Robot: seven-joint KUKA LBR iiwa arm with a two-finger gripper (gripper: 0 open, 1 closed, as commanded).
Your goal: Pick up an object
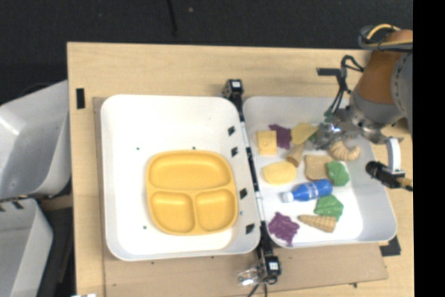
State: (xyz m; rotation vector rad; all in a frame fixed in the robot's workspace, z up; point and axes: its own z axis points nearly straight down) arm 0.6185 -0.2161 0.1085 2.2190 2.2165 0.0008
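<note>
Croissant (345, 150): tan ridged piece at right of frame, in right bin (375, 215), just under the tool; my guess for the pick target.
Tool (332, 134): low over upper right of that bin, touching or nearly touching the croissant. Cannot tell its state, wrist blocks the view. Nothing visibly held.
Neighbours: brown slab (316, 165) and green leafy piece (338, 172) just below croissant; yellow wedge (303, 132) to its left.
Rest of clutter: blue bottle (311, 190), cone (318, 222), purple grapes (283, 227) lower in bin.
Left bin (125, 149): holds yellow divided plate (190, 190).
Risk 1: crowded cluster, so a descent could land on two items and shove instead of grip.
Risk 2: croissant is curved and ridged, likely to slip out on closing.
Risk 3: bin's far wall is near; possible collision.
</note>
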